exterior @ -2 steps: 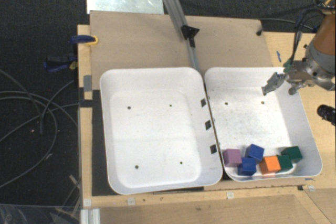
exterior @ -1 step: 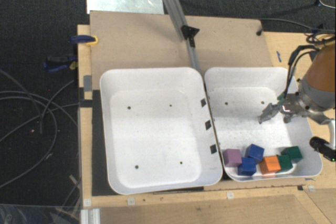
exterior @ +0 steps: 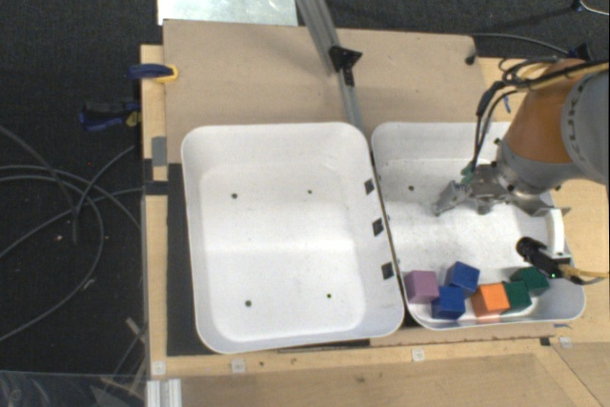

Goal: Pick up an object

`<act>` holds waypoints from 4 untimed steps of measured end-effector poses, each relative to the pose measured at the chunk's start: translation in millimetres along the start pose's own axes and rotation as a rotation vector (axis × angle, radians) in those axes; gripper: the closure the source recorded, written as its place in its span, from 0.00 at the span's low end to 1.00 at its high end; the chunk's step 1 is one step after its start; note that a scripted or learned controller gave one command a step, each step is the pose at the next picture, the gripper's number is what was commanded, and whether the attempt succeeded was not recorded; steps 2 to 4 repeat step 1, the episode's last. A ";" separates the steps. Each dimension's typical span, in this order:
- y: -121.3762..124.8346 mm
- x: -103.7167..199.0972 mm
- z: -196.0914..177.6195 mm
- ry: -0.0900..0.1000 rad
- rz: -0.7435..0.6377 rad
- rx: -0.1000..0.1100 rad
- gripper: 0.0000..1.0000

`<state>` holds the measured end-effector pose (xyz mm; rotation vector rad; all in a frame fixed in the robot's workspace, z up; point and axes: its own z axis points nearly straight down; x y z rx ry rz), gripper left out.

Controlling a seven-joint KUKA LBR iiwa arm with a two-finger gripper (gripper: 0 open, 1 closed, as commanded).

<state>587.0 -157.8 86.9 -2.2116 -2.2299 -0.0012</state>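
Several small blocks lie along the front wall of the right bin [exterior: 419, 148]: a purple block [exterior: 421, 285], a blue block [exterior: 463, 276], a second blue block [exterior: 449, 301], an orange block [exterior: 493, 297] and a green block [exterior: 522, 289]. My gripper [exterior: 454, 198] hangs low over the middle of the right bin's floor, pointing left. It is well behind the row of blocks and touches none of them. I see nothing held in it.
The left bin [exterior: 205, 157] stands beside the right one, their rims meeting at the middle. A slanted metal pole [exterior: 315, 5] crosses the bench at the back. The arm [exterior: 543, 124] enters from the right above the right bin's far corner.
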 end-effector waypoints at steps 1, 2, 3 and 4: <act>0.6 -2.9 -15.1 -0.003 0.002 -0.006 1.00; 0.6 -2.9 -15.1 -0.003 0.002 -0.006 1.00; 0.6 -2.9 -15.1 -0.003 0.002 -0.006 1.00; 0.6 -2.9 -15.1 -0.003 0.002 -0.006 1.00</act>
